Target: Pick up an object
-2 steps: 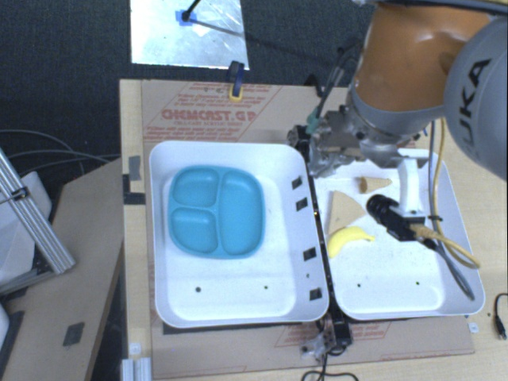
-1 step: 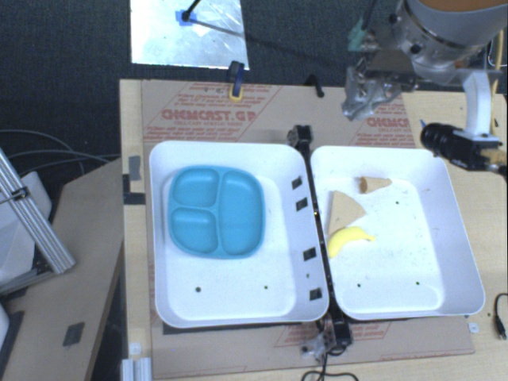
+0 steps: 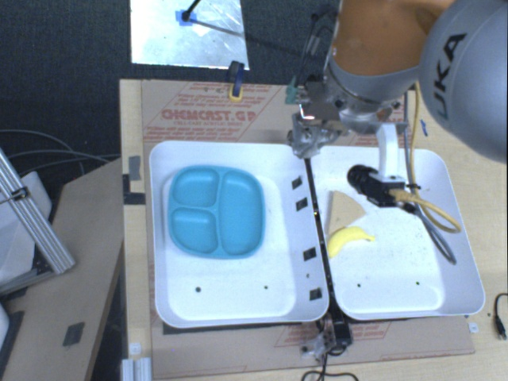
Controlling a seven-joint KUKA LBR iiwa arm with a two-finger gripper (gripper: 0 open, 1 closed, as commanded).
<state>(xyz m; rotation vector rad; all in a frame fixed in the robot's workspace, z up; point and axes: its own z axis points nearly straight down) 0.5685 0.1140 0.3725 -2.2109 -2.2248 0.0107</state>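
A yellow banana (image 3: 349,239) lies in the right bin (image 3: 444,292), near its left wall. Just behind the banana rests a pale tan wedge-shaped piece (image 3: 344,208). A blue divided plate (image 3: 217,211) sits in the left bin (image 3: 238,300). My gripper (image 3: 306,143) hangs over the back end of the wall between the two bins, behind and left of the tan wedge. Nothing shows in its grasp.
The arm's grey body and orange band (image 3: 373,22) cover the back of the right bin. A cardboard sheet (image 3: 206,113) lies under both bins. A shiny square panel (image 3: 186,22) lies behind them, with a small blue-and-yellow clip (image 3: 236,81) at its front edge.
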